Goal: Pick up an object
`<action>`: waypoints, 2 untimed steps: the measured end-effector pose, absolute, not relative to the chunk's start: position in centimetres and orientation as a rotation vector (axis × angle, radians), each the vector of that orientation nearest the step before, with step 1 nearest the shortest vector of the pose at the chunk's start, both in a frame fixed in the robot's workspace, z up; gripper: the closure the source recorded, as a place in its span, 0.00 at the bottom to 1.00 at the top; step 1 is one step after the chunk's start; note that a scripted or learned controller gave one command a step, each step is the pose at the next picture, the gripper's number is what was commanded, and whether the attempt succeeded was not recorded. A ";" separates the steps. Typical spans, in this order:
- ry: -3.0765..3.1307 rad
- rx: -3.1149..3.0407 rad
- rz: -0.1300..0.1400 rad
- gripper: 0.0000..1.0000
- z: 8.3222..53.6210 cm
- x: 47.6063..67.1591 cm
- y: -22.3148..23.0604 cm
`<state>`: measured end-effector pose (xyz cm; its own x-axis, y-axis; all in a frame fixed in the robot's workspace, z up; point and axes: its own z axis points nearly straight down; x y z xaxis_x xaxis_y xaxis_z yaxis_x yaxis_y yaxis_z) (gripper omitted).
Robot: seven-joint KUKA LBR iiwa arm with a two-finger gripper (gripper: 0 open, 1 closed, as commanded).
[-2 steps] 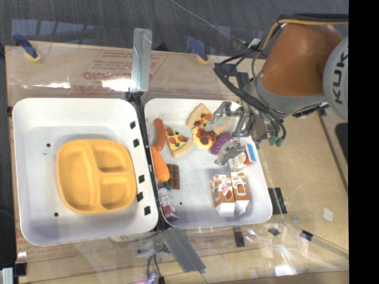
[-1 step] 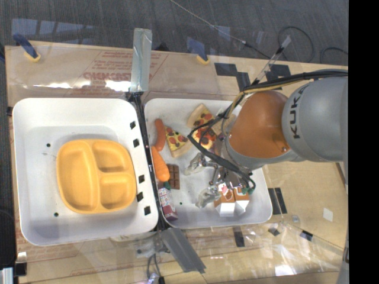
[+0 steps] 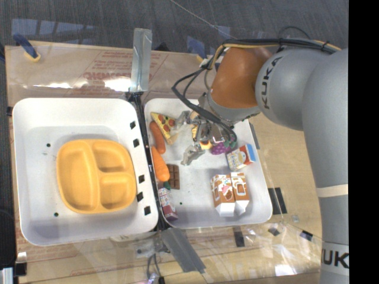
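- gripper (image 3: 197,142) is low in the right bin (image 3: 260,209), upper middle, under the orange wrist band.
- Jaw opening: can't tell, since cables and the wrist body clutter that spot. Nothing visibly held.
- Nearest candidate: purple grapes (image 3: 219,148), just beside the tool on its right, close to touching. Small round cluster, no real long axis.
- Small milk carton (image 3: 243,157) sits just past the grapes, same direction.
- Left of the tool: pizza slice (image 3: 161,123), hot dog (image 3: 160,137), carrot (image 3: 161,167), all lined along the bin's left wall, long axes running near-to-far.
- My read: the grapes need the shortest sideways shift.
- Yellow tray (image 3: 95,175) is in the left bin, well apart.
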<state>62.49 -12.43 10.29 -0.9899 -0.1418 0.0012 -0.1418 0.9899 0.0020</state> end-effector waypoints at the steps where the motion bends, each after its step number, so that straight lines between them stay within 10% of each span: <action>1: -3.136 0.004 -0.002 0.00 10.1 54.6 -17.5; 2: -3.137 -0.110 -0.001 0.00 10.1 62.3 -19.2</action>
<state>62.26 -19.17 10.13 -0.9975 0.0701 0.0027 0.0701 0.9975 0.0008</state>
